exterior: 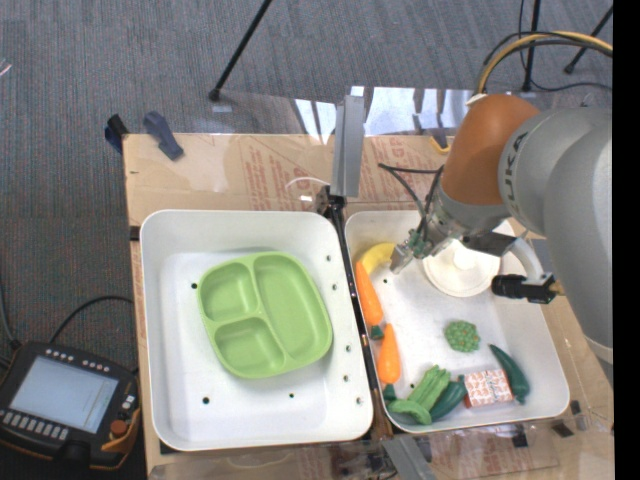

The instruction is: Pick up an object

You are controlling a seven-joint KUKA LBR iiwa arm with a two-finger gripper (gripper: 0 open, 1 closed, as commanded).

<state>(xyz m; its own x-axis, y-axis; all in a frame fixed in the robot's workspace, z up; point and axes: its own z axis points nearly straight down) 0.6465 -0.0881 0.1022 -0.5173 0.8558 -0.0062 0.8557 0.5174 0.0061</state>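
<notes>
While nothing can yet be seen between the fingers, the step in hand reads as the approach: the arm (540, 168), grey with an orange band, reaches over the far right corner of the right bin (545, 363) and carries the gripper (412, 251) low near that bin's far left corner. Jaws: too small and dark to judge, so open or closed cannot be told. Left bin (165, 408): one green divided plate (265, 313), lying flat at about the middle, three compartments. Right bin, contents: white bowl (462, 273) near the far edge, just beside the gripper on its right; two carrots along the left edge, the far carrot (369, 293) above the near carrot (388, 355), nearly end to end; yellow banana (375, 258) at the far left corner, just beside the gripper tip and the likeliest thing to be picked, by position alone; green ridged vegetable (425, 395) at the near edge, touching a dark green pod (450, 398); small red and white box (487, 388) near the near right corner, with a dark green pepper (510, 371) just beside it; round green broccoli head (461, 335) about mid-bin, apart from the rest. Next move, as judged: settle the tip squarely over the banana, lower until the fingers straddle it, close, then lift straight. Caution: the bin wall, far carrot and bowl crowd that corner, leaving little room for the fingers.
</notes>
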